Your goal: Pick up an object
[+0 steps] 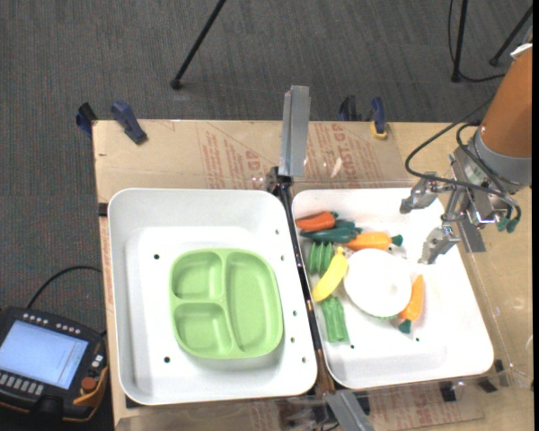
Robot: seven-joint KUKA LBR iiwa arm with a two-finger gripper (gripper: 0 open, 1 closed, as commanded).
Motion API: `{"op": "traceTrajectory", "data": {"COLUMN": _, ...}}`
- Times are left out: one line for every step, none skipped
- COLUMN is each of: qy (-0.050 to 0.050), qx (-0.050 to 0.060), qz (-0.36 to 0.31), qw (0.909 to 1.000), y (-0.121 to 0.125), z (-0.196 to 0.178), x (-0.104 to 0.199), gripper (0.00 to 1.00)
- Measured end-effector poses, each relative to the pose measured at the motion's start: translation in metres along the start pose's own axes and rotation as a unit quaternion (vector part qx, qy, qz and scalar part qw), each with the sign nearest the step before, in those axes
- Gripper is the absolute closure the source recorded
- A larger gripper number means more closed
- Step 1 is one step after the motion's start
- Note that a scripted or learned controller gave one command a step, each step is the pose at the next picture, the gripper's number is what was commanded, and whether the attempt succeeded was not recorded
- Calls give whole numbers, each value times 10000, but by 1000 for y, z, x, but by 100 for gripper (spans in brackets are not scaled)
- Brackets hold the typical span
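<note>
Toy vegetables crowd the left side of the right bin (467, 348): beside a white plate (379, 285) lie a yellow banana (331, 277), a green cucumber (334, 320) and an orange carrot (416, 298), all likely light, hard and slick plastic. My pincer (431, 223) hangs above the bin's far right with fingers apart, holding nothing. Across the carrot's middle looks the surest grip.

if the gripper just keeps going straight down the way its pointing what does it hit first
Probably the bare floor of the right bin, just right of the white plate. The gripper hangs above that gap, fingers spread. Depth is unclear from this slant, so it might clip the plate's rim instead.
</note>
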State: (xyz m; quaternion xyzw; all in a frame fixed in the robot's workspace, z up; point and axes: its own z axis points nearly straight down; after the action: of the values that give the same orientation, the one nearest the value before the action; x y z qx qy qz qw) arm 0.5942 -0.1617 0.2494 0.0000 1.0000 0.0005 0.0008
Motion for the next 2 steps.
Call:
{"op": "traceTrajectory", "data": {"qy": 0, "qx": 3, "qz": 201, "qw": 9998, "y": 11, "z": 135, "x": 38, "gripper": 0}}
{"op": "traceTrajectory", "data": {"qy": -153, "qx": 19, "qz": -168, "qw": 9997, "y": -20, "z": 148, "x": 45, "gripper": 0}}
